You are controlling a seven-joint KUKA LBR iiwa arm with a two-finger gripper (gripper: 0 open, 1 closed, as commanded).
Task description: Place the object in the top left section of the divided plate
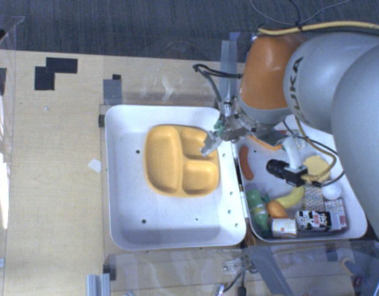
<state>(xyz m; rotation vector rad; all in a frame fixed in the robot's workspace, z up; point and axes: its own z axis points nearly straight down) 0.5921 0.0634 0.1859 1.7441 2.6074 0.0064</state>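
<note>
Grey arm [325,85] reaches in from the right | left white bin [124,227] below gripper | yellow divided plate [177,160] just left of gripper | gripper [209,145] over plate's upper right section, grip state and held object cannot be told.

KUKA arm [337,91]: smooth grey rounded casing with black "KUKA" lettering; glossy orange band [266,73] above the wrist; thin black cables [208,73] looping beside the metallic gripper [213,142].
</note>
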